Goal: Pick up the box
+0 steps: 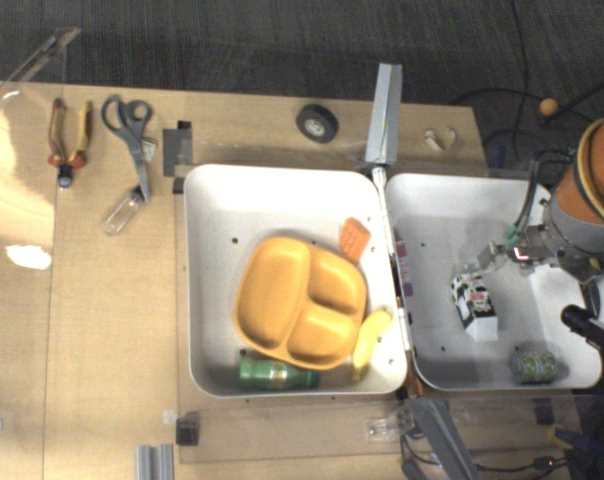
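Observation:
The box (476,309) is small and white with dark print on its top, and it lies in the middle of the right bin (432,218). My gripper (479,268) reaches in from the right and hangs just above the box's far end. The grey arm with its orange band (600,180) stands over the right edge of that bin. Nothing shows as lifted; the box rests on the bin floor.
A grey-green lump (534,364) lies at the right bin's near corner. The left bin (212,228) holds a yellow divided plate (302,301), an orange piece (353,238), a banana (370,336) and a green can (277,373). Scissors (132,138), pliers (68,138) and a tape roll (317,123) lie on the bench.

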Available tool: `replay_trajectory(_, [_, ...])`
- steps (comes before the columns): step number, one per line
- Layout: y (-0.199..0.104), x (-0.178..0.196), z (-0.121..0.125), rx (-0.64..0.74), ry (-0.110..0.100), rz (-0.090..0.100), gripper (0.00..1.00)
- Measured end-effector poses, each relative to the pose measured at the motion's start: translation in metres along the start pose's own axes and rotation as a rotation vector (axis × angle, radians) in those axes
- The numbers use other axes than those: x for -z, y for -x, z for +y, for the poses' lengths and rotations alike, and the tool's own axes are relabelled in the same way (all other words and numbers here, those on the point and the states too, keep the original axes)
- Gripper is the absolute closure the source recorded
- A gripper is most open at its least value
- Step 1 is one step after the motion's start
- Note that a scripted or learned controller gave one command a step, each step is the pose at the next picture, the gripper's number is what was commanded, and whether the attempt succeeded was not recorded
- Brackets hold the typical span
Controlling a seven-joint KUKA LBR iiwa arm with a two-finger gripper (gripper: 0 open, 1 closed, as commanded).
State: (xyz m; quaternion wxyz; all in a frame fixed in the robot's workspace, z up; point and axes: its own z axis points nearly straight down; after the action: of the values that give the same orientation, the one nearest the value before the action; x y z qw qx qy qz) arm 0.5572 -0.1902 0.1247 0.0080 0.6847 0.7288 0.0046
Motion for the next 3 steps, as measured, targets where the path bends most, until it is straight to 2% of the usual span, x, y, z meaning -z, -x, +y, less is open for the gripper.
replay_trajectory(1, [-0.038,0.031,0.069,0.124,-0.011,0.005,0.0])
replay_trajectory(2, [-0.086,-0.024,0.095,0.259,-0.013,0.007,0.0])
replay_trajectory(3, [-0.091,-0.003,0.023,0.3,-0.01,0.007,0.0])
